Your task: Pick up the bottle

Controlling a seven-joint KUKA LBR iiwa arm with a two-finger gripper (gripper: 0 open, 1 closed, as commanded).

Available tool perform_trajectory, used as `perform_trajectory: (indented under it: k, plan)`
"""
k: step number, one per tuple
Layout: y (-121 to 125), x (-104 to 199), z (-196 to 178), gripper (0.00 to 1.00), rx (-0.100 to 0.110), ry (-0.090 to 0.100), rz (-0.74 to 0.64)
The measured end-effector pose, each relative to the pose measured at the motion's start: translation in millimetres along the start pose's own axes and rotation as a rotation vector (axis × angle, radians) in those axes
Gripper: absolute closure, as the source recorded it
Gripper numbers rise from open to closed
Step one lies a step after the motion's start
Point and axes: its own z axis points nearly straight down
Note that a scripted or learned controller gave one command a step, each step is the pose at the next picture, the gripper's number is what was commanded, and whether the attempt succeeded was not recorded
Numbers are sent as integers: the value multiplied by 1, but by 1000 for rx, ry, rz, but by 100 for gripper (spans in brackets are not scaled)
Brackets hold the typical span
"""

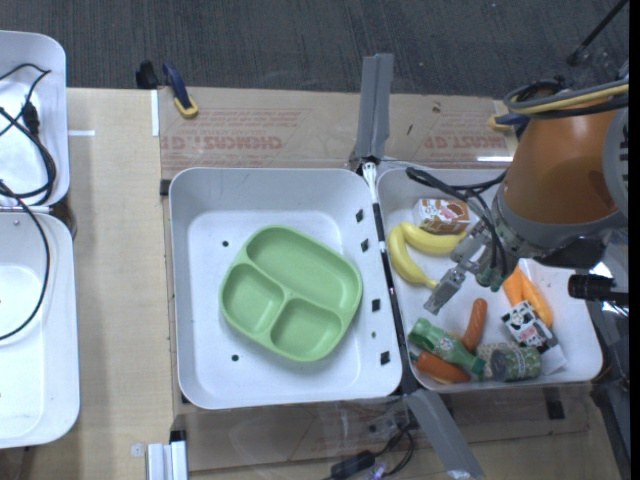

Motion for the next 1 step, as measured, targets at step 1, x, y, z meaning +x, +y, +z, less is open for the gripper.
perform_trajectory:
  k: [1]
  plan:
    - [-69,-4,-1,0,-1,-1,-90]
